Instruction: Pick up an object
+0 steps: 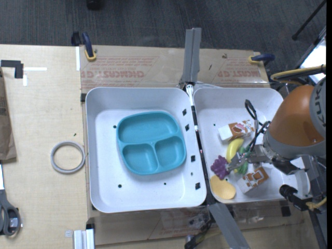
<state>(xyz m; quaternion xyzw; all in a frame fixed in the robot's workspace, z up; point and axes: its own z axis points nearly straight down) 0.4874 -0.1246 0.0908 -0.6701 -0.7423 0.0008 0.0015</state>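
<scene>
My gripper (243, 161) hangs low inside the right bin (207, 139), amid a cluster of toy food. From this angle the tips blur into the clutter, so I cannot tell how the gripper is set or whether anything is caught in it. A yellow banana (234, 149) lies just beside it, up and to the left. Purple grapes (220, 166) sit close on the left. A flat yellow piece (224, 189) lies below and left. A small printed carton (255, 178) rests just below right; another carton (236, 129) lies above. Well apart to the left, the left bin (98, 139) holds a blue divided tray (150, 142).
</scene>
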